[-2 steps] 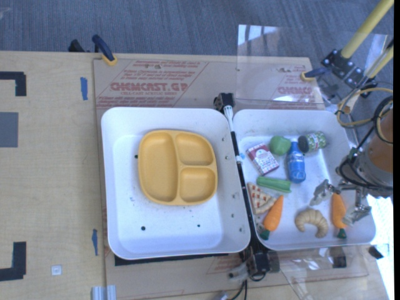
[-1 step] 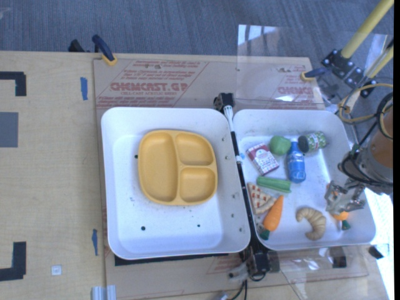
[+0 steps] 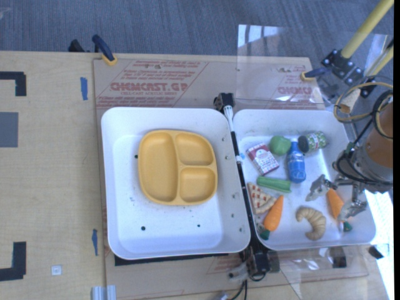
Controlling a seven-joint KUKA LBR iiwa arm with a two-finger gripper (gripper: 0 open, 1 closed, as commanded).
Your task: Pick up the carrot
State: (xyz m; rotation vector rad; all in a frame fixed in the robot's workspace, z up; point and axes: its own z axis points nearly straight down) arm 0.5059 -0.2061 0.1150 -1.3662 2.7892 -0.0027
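Camera view: left bin (image 3: 119, 230) holds a yellow divided plate (image 3: 177, 166). In the right bin (image 3: 369, 230), one carrot (image 3: 274, 212) lies beside the croissant (image 3: 312, 220); farther right, the end effector (image 3: 338, 200) pinches another carrot (image 3: 335, 202).

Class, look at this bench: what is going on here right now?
A grey robot arm reaches in from the right, its gripper down in the right bin around a carrot. A second carrot lies beside a croissant. The left bin holds a yellow divided plate.
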